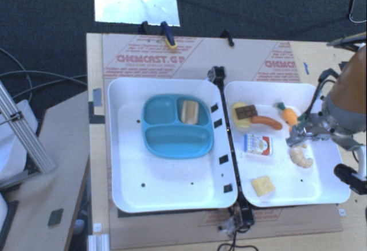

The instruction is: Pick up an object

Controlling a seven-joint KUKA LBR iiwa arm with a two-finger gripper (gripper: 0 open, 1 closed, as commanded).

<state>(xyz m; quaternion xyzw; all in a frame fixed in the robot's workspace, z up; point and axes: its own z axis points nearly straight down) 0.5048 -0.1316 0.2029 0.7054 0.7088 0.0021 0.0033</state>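
Worktop (149, 55): cardboard-covered, bearing two shallow white bins side by side.

Left bin (129, 187): one blue divided plate (172, 141), with a tan bread-like piece (190, 111) in its upper right compartment.

Right bin (327, 187): chocolate-topped item (245, 113) at upper left, touching a sausage (266, 122); carrot (288, 114) at upper right; small printed carton (258, 144) in the middle; pale croissant-like pastry (301, 157) right of it; yellow cheese block (263, 185) near the front.

End effector (299, 135): over the right bin, just above the pastry and below the carrot. Grip state: cannot tell.
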